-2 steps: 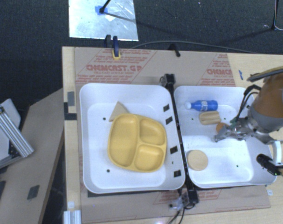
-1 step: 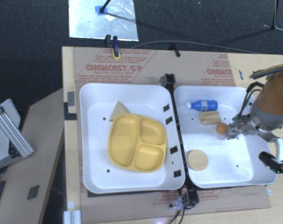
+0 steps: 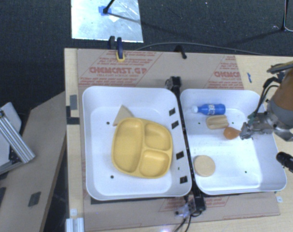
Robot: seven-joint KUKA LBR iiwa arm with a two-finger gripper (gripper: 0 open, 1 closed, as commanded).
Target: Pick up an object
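Pick not done: my fingers (image 3: pixel 246 132) sit low in the right bin (image 3: pixel 233 180) just beside the orange piece (image 3: pixel 230 132), can't tell their opening, nothing visibly held, grasp and lift remain.

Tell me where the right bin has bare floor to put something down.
In the right bin, the front right floor is bare, between the cookie and the right wall. The back is crowded: bottle, bread and an orange piece lie close together, with the claw beside them.
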